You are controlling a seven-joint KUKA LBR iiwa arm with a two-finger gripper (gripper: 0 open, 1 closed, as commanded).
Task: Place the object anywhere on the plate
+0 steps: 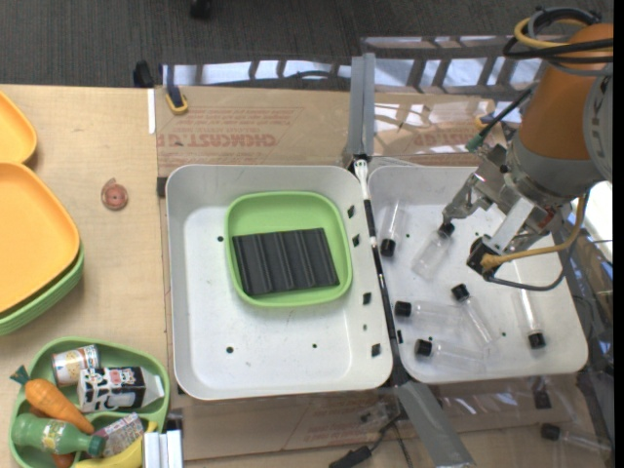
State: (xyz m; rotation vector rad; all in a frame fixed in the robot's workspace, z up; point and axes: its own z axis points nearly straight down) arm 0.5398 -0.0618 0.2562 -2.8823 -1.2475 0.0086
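At center frame, the left bin (pixel 195 339) holds a green plate (pixel 289 209) carrying a dark ribbed mat (pixel 288 261). At right, the hand (pixel 466 242) hovers over the right bin (pixel 507 359), fingers apart, gripping nothing; clear black-capped vials (pixel 470 310) lie scattered below.

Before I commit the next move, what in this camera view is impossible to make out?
- Pincer: whether it grips anything; the fingers blur against the right bin.
- Clear tubes: outlines vanish on white, only black caps read.
- Orange plates: cut off by the left edge.
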